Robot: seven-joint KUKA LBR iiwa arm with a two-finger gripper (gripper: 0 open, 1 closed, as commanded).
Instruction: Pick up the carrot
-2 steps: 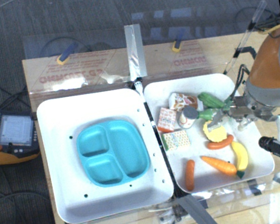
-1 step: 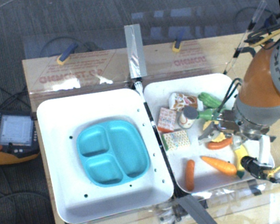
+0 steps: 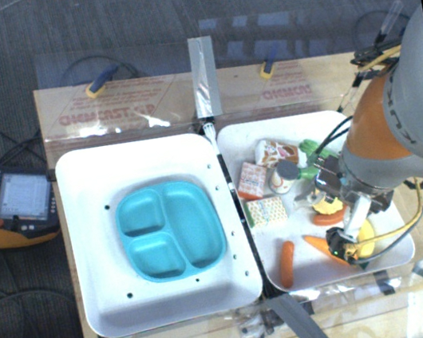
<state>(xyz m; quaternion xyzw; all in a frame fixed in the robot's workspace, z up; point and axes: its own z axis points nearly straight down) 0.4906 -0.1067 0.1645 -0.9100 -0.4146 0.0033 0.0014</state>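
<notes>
The carrot (image 3: pixel 317 242) is a small orange wedge lying on the floor of the right bin (image 3: pixel 312 277), near its front, with its tip pointing left. My gripper (image 3: pixel 331 196) hangs over the right half of that bin, just above and to the right of the carrot. It comes down from the grey arm with its orange band (image 3: pixel 371 132). The carrot's right end runs under the hardware on my wrist.
A red-orange sausage (image 3: pixel 287 262) lies left of the carrot. Behind are a patterned packet (image 3: pixel 266 211), a red box (image 3: pixel 250 180), a small can (image 3: pixel 283 172), a green item (image 3: pixel 308 148) and an orange-yellow piece (image 3: pixel 329 208). The left bin holds a blue divided plate (image 3: pixel 171 226).
</notes>
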